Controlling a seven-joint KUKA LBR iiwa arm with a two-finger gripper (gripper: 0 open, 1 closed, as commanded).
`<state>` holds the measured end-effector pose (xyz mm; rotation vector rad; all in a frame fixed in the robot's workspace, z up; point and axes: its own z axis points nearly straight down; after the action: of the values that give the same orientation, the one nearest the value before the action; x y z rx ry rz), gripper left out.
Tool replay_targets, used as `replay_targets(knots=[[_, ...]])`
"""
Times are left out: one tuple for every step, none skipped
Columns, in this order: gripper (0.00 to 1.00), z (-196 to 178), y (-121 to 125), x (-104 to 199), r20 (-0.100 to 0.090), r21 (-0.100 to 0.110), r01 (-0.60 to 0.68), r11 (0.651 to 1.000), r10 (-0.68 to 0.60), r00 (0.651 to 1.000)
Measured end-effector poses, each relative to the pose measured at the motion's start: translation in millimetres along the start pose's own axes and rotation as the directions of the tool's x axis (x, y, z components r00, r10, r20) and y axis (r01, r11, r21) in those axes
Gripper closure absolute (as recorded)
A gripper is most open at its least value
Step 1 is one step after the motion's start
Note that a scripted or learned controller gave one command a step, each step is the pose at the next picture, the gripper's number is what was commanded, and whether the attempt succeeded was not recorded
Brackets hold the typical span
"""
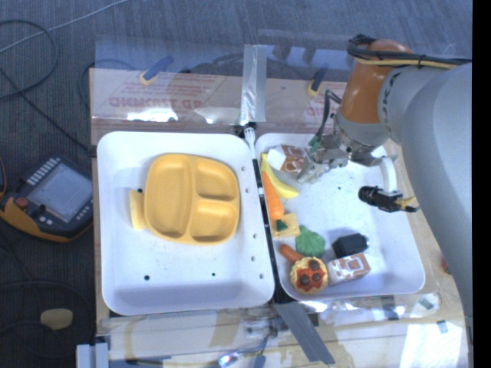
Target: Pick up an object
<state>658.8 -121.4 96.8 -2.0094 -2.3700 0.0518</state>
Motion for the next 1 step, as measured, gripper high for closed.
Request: replay_targets(knots=[[1.0,-88.0,17.9,73.2,0.0,-0.047,-0.117,0.992,0.117,0.993]])
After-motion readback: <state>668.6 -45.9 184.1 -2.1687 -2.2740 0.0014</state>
